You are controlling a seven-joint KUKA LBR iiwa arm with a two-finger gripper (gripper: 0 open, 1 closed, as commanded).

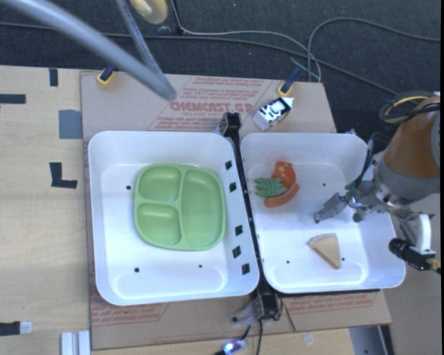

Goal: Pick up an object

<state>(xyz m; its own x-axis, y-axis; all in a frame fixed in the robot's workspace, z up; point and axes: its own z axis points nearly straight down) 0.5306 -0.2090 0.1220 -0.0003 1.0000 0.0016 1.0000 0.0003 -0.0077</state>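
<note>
My claw (331, 211) hovers with fingers apart in the right bin (311, 148), so I should lower squarely over the bread wedge (326, 250) at its six o'clock.

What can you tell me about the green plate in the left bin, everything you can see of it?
The green plate is a light green, rounded-square tray, plastic by its look, split by raised ridges into three compartments: two smaller ones on its left side and one long one on its right. It lies flat and right side up on the floor of the left bin, roughly at its middle, clear of the walls. Its compartments hold nothing, and nothing but the bin floor touches it.
</note>
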